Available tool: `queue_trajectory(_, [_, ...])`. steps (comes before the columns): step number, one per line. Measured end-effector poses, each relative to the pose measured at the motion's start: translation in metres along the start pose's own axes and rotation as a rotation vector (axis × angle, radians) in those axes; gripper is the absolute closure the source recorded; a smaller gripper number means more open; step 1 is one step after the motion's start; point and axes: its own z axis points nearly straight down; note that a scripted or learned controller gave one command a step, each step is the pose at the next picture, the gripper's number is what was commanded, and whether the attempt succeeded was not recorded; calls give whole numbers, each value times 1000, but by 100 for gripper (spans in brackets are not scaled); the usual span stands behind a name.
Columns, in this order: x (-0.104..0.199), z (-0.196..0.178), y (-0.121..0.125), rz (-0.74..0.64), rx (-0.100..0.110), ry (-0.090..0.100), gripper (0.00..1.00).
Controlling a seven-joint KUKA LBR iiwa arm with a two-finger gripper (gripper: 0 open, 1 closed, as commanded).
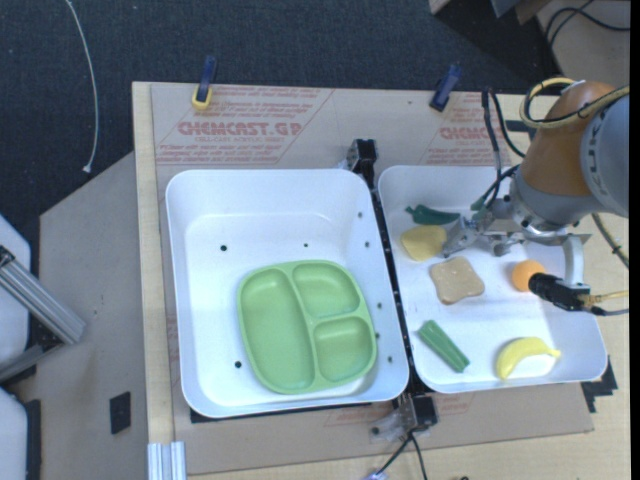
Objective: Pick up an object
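The yellow banana (526, 356) and the green block (442, 346) lie closest to the camera, along the near side of the right bin (500, 380), the banana near its outer corner and the block nearer the wall shared with the left bin (190, 268). Behind them in the same bin sit a tan slice of bread (458, 281), an orange ball (524, 275), a pale yellow piece (423, 243) and a dark green piece (433, 213) at the far side. The left bin holds a light green divided plate (305, 323) and nothing else that can be made out. The gripper (484, 234) hangs low over the far middle of the right bin, just beside the pale yellow piece and just beyond the bread, with the grey arm (585, 158) and its orange band reaching in from the right. No object can be seen clasped in it, so the pick is judged to be at the approach stage, with a target not yet taken. Which object is meant is unclear; the bread and the pale yellow piece are the nearest candidates. The next move calls for centring the tool over one of them, coming down squarely and closing before lifting. The tool's tip is a tangle of grey metal and cable from this angle, so whether it is spread or clenched cannot be told. The arm is cut off at the right edge, and a black attachment (556, 291) partly crowds the orange ball.
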Motion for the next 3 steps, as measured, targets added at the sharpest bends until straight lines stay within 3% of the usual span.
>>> queue_trajectory(1, [0, -12, 1, 0, -4, -1, 100])
queue_trajectory(3, [2, -112, 2, -2, -12, -3, 100])
